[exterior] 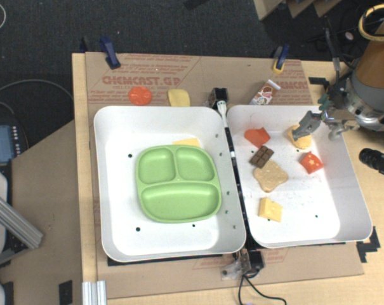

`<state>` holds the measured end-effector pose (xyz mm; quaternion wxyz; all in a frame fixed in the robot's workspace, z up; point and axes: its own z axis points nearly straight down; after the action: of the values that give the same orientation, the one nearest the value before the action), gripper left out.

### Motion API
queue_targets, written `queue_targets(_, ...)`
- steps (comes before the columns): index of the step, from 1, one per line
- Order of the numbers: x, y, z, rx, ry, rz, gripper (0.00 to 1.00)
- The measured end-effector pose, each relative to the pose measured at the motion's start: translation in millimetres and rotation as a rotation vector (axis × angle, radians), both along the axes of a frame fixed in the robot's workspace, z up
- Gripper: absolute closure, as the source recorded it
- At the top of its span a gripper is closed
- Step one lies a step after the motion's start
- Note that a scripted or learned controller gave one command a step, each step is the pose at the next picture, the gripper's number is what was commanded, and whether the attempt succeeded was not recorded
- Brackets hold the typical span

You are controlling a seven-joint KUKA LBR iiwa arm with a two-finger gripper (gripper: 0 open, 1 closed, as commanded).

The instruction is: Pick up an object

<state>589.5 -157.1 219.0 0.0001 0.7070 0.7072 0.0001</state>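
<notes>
We are at the reach-and-grasp step: our hand (304,129) sits low in the right bin (344,215) over a yellow piece (300,141). Whether it is clenched we cannot tell; next we need a firm closing, then a lift.

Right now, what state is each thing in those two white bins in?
Green tray: lying flat, right way up, nothing in its compartments.
Brown bar: flat, apart from the others.
Tan slice: flat.
Yellow wedge: flat, alone.
Pincer: low over a yellow piece.
</notes>
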Motion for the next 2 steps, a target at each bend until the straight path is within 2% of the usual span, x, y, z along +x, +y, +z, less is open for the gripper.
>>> queue_targets(1, -2.5, 63.8, -141.8, 0.003, 0.007, 0.005, 0.0)
queue_targets(2, -71.8, 50.4, -134.8, 0.002, 0.009, -0.004, 0.0)
